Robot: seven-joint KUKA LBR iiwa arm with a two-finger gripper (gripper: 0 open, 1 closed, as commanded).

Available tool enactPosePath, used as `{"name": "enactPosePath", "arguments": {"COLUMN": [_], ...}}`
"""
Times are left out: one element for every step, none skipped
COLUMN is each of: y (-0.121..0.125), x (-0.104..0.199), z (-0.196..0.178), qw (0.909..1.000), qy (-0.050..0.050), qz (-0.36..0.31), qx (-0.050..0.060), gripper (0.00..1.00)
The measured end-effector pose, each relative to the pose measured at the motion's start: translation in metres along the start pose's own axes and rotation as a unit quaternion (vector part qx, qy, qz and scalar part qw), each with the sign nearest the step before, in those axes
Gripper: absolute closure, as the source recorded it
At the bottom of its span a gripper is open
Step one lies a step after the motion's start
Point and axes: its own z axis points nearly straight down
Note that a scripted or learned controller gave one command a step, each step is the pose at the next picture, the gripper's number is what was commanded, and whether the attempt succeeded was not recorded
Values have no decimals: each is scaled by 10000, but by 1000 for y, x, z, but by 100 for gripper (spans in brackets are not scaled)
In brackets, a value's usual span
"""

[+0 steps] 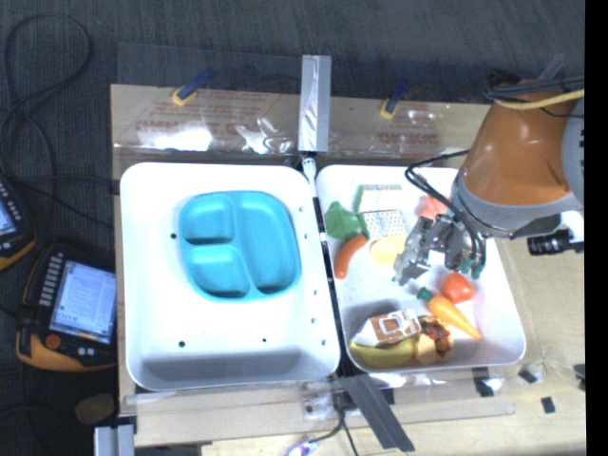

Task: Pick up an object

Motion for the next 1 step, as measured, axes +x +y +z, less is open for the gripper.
{"name": "enactPosePath", "arguments": {"y": [54], "x": [-20], "z": [0], "qw": [9725], "qy": [3], "qz": [2329], "qx": [7], "gripper": [100]}}
